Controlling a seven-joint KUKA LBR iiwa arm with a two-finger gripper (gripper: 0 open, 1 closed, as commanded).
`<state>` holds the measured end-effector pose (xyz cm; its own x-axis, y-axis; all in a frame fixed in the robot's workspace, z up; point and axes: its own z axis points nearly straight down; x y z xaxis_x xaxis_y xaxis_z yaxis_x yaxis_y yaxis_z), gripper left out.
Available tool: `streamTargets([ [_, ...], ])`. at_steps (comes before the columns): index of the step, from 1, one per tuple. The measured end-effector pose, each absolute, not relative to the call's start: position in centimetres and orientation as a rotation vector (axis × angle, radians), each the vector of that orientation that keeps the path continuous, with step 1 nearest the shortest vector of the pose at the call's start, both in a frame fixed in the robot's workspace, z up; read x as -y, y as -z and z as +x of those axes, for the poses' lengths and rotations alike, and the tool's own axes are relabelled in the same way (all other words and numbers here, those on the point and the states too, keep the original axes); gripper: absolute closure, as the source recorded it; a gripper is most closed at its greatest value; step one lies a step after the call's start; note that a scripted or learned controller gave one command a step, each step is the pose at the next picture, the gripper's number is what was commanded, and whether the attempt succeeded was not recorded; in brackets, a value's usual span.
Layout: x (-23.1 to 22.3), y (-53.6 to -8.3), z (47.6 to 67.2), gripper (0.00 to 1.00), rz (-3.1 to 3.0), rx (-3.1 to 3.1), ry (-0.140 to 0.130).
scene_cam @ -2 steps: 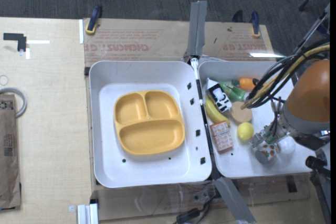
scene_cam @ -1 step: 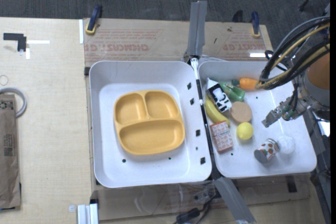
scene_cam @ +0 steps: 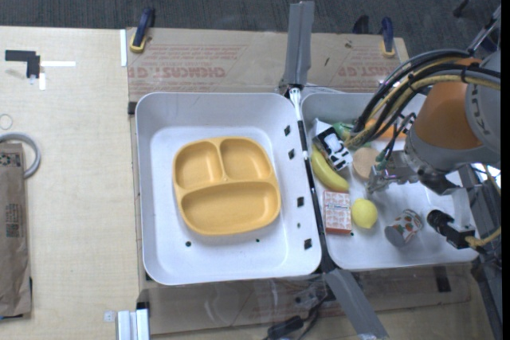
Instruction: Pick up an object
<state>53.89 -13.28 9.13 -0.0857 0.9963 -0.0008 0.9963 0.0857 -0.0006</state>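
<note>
The bench (scene_cam: pixel 64 171) carries two white bins side by side. The left bin (scene_cam: pixel 159 251) holds a yellow divided plate (scene_cam: pixel 227 185), lying flat near its middle. The right bin (scene_cam: pixel 430 251) holds the smaller things. The grey arm (scene_cam: pixel 446 123) with its orange band reaches in from the right, and its gripper (scene_cam: pixel 381 175) hangs low over the middle of that bin; whether it is open or closed cannot be told. A banana (scene_cam: pixel 327 170) lies along the bin's left side, with a red and white box (scene_cam: pixel 337 212) just nearer. A lemon (scene_cam: pixel 364 213) sits beside the box. A small patterned cup (scene_cam: pixel 405 227) lies right of the lemon.
</note>
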Motion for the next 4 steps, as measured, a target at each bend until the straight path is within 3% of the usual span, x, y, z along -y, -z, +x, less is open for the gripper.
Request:
streamTargets([
  [1,10.8,-24.9,58.4,1.00,2.130,-2.308,0.005],
  [2,9.7,-44.0,54.1,1.00,1.864,-2.528,0.005],
  [3,6.3,-43.0,51.6,1.00,1.962,-2.455,0.006],
  [4,7.1,-44.0,54.1,1.00,1.845,-2.542,0.005],
])
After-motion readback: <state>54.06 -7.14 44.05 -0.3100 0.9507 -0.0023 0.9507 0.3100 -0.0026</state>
